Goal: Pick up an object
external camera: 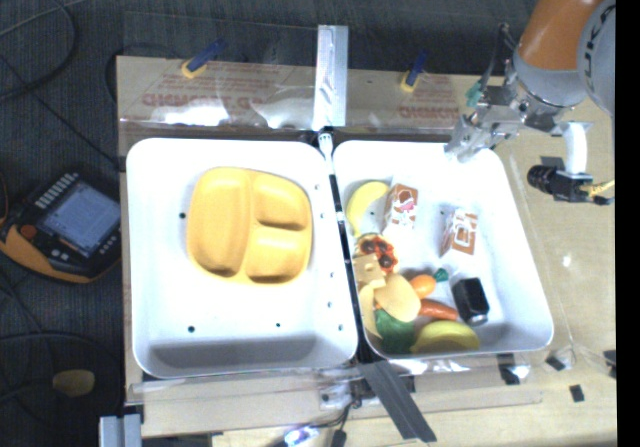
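Grey gripper [470,140] hangs over right bin's [520,235] far rim (finger spacing cannot be told); arm [565,25] cut off at frame edge.

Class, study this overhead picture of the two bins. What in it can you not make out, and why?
- Gripper, camera view: too small and blurred to tell how its fingers stand.
- Pile of toy food in the right bin: pieces overlap, hiding the lower ones.
- Two small packets: print too small to read.
- Arm: cut off by the top right corner.
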Tool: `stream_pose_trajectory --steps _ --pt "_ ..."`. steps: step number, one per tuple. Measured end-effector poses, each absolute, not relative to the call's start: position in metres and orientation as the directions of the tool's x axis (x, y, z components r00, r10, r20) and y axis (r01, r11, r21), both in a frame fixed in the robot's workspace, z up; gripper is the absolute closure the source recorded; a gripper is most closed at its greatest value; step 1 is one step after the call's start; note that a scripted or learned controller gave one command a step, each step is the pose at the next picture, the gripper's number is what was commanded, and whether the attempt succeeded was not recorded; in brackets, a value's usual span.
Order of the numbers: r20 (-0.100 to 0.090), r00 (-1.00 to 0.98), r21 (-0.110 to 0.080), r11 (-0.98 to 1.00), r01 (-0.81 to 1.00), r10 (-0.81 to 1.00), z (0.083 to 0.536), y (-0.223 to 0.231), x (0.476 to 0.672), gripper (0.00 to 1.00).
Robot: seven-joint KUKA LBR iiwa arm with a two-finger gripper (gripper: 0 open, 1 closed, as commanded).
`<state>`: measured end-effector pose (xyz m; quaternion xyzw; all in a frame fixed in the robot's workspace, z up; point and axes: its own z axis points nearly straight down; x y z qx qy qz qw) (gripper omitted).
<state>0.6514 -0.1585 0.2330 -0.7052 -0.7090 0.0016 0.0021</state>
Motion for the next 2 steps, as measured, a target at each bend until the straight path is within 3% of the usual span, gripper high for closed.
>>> stream_pose_trajectory --steps 1,2 --pt "0.000 -0.005 -0.006 0.005 1.000 1.000 0.233 -0.159 0.651 0.00" --pt "0.000 0.011 -0.001 -0.011 1.000 1.000 0.132 -0.153 0.619 0.00"
